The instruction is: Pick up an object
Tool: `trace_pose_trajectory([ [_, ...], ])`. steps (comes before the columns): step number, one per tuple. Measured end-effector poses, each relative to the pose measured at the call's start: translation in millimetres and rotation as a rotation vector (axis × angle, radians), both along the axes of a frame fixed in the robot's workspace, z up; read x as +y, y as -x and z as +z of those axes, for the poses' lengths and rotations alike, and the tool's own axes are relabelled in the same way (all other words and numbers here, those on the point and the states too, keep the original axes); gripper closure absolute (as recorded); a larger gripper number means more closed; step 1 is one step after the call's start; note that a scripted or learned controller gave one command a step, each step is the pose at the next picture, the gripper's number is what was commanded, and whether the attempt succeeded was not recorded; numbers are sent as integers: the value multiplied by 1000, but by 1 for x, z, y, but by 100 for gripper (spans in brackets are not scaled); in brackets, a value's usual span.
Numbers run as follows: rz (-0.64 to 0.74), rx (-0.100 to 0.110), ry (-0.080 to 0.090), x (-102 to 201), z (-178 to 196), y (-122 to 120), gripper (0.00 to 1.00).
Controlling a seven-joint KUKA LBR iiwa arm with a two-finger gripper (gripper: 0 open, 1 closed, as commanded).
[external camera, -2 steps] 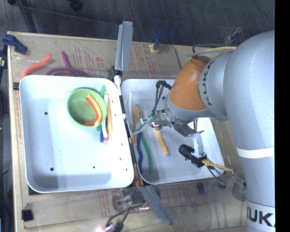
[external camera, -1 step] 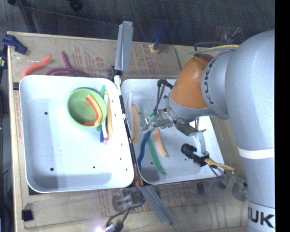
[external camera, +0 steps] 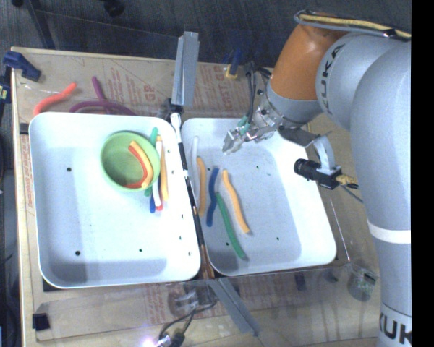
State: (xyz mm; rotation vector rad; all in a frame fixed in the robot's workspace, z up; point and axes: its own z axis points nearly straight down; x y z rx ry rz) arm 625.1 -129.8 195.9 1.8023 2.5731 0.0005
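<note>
Your grey arm point(external camera: 362, 121) with its orange band reaches in from the right, and the tool point(external camera: 231, 142) hangs over the far edge of the right-hand shallow white bin point(external camera: 315, 244). It sits near that bin's upper left corner. You cannot tell from this view whether the tool is released or clenched, and nothing can be made out in its grip.

In the right bin you have a cluster of flexible strips lying on the floor, left of centre. A thin orange strip point(external camera: 201, 183) lies closest to the divider. Just beside it is a curved blue strip point(external camera: 213, 194), then a longer orange strip point(external camera: 236, 202) slanting toward the near right. A green strip point(external camera: 231, 233) runs from under the blue one toward the near wall. A slim white strip point(external camera: 194, 157) lies along the left wall. All of them lie nearer to you than the tool and apart from it.

In the left-hand white bin point(external camera: 94, 259) a light green plastic bowl point(external camera: 124, 161) rests near the far right corner, with red and yellow curved strips point(external camera: 141, 157) draped inside it. More coloured strips point(external camera: 159, 179) lie against its right side.

On the wooden tabletop point(external camera: 123, 82) behind the left bin lie an orange strip point(external camera: 54, 98) and a purple looped strip point(external camera: 101, 105).
</note>
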Motion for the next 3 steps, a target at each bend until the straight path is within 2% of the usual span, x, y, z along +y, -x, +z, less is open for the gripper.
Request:
trace_pose_trajectory([
  [1, 0, 0, 0, 0, 0, 0, 0],
  [2, -107, 5, -1, 8, -86, 24, 0],
  [3, -103, 5, -1, 8, -75, 23, 100],
])
